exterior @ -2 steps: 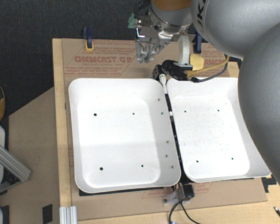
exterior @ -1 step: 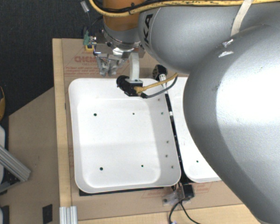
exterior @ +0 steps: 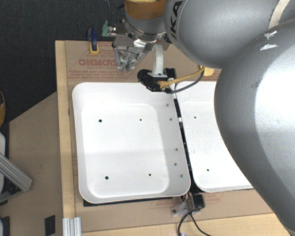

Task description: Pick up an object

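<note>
As the grey arm (exterior: 246,58) reaches in from the right, its bulk covers most of the right bin (exterior: 206,146), and the orange band (exterior: 142,4) sits up at the top edge of the view. The gripper (exterior: 125,63) hangs over the bench's (exterior: 65,156) far edge, just beyond the far rim of the left bin (exterior: 123,146) and right over the red lettering (exterior: 96,63) printed on the brown board. From this angle I cannot tell whether the tool is spread or pressed together, and I see nothing pinched in it. Which thing is meant for picking, I cannot tell either.

Over at the bench's far left corner stands a small blue-and-yellow piece (exterior: 93,39), near the gripper but apart from it. On the left bin's white floor there are four dark dots (exterior: 100,121). A black strip (exterior: 183,136) runs between the two bins, and a small black plug (exterior: 196,200) sits at the bench's near edge.
</note>
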### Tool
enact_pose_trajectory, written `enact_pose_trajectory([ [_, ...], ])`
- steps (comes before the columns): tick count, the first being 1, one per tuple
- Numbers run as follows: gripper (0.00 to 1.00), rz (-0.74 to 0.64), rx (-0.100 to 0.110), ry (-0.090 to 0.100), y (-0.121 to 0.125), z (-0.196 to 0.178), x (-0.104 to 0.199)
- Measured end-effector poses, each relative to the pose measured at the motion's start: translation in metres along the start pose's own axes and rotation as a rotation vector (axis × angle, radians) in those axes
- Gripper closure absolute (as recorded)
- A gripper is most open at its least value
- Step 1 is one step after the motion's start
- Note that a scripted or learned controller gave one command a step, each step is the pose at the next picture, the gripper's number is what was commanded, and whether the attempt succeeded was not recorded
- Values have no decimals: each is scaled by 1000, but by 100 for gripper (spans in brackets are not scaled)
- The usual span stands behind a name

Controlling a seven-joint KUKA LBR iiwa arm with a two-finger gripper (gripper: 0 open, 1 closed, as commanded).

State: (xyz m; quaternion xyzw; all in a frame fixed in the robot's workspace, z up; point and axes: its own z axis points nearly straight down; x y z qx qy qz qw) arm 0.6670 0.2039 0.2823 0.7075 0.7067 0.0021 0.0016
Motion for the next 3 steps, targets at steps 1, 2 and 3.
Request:
enact_pose_trajectory([
  [1,100,4,0,-1,0,-38,-68],
  [2,100,-9,12,0,-3,37,27],
  [3,100,0,7,0,-20,8,8],
])
